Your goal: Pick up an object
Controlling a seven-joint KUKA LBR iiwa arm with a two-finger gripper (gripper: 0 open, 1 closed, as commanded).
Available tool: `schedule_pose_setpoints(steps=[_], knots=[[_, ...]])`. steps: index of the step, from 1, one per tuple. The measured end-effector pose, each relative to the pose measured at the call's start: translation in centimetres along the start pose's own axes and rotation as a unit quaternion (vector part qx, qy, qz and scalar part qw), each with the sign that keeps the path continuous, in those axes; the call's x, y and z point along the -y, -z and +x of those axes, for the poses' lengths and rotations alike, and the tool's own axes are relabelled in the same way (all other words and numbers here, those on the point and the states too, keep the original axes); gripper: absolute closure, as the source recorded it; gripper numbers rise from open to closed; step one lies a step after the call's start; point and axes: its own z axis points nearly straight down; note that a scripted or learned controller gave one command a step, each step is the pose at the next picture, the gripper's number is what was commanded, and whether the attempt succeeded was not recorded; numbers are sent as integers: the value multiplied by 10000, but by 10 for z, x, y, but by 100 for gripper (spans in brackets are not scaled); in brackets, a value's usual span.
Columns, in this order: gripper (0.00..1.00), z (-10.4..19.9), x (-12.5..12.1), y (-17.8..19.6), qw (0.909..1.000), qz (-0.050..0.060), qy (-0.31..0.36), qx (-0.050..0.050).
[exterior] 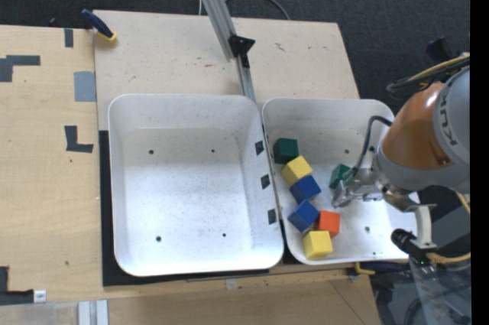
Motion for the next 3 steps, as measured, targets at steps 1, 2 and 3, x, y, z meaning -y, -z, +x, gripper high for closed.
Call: schedule_pose_setpoints(steps=[1, 2, 3], knots=[[100, 3, -11, 51, 10000, -36, 3, 13], [100, 5, -4, 111, 10000, -42, 1, 15], [100, 5, -5, 162, 10000, -44, 3, 16]])
